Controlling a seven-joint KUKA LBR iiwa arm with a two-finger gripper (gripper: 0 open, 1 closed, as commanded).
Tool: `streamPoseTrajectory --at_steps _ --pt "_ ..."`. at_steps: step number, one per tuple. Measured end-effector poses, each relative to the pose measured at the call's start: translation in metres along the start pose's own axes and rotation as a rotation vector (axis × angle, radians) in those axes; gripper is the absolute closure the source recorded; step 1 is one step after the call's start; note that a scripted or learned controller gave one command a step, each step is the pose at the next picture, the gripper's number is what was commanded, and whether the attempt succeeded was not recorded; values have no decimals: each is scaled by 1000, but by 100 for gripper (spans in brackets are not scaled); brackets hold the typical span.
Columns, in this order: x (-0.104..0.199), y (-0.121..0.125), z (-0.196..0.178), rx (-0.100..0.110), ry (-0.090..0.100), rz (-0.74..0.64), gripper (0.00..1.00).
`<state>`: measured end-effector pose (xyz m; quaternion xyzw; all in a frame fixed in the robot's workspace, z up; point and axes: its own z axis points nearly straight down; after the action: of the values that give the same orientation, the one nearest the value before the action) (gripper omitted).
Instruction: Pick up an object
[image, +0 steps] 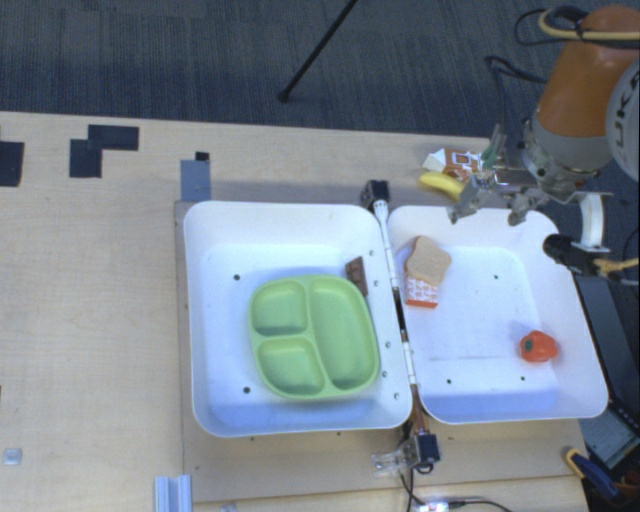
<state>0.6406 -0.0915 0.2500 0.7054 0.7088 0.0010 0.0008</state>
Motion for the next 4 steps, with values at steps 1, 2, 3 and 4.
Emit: streamPoseTrajectory --at_steps 1,2,3,4 --pt "-61 -92 43 2 -1 3 0" --pt "-54 -153 163 -3 -1 3 0" --pt "-54 -150 152 -9 -2 3 100" --pt "51 -153 65 -1 1 -1 100"
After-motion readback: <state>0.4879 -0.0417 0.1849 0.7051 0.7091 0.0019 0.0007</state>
